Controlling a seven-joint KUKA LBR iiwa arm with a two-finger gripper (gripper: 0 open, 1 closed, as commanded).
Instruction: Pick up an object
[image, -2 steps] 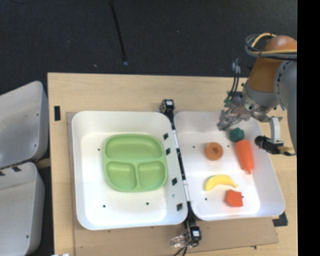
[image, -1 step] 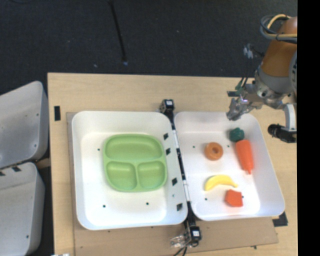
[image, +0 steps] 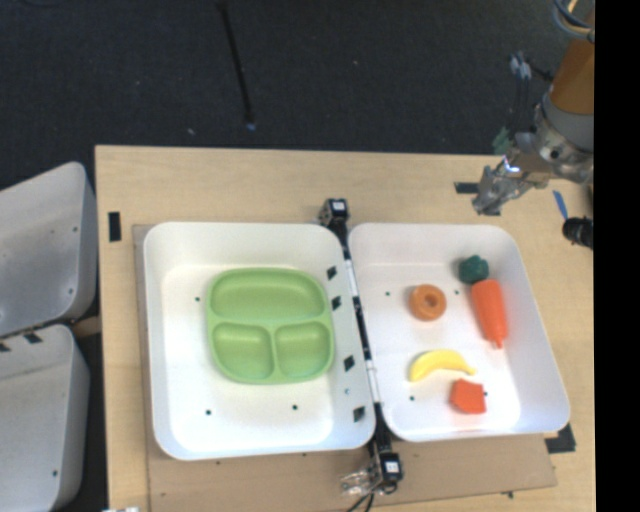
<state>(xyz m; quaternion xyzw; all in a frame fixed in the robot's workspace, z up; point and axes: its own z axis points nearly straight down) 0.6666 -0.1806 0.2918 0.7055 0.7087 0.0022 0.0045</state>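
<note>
The right bin (image: 520, 395) holds an orange donut-shaped ring (image: 428, 302), a carrot with a dark green top (image: 487, 303), a yellow banana (image: 440, 365) and a small orange-red block (image: 467, 397). My gripper (image: 494, 196) hangs at the upper right, above the bench just beyond the right bin's far edge, apart from all the objects. Nothing shows between its fingers.
The left bin (image: 175, 400) carries a green divided plate (image: 270, 323). A row of black clips (image: 352, 330) runs along the seam between the bins. White chair-like shapes (image: 40, 300) stand off the bench at the left.
</note>
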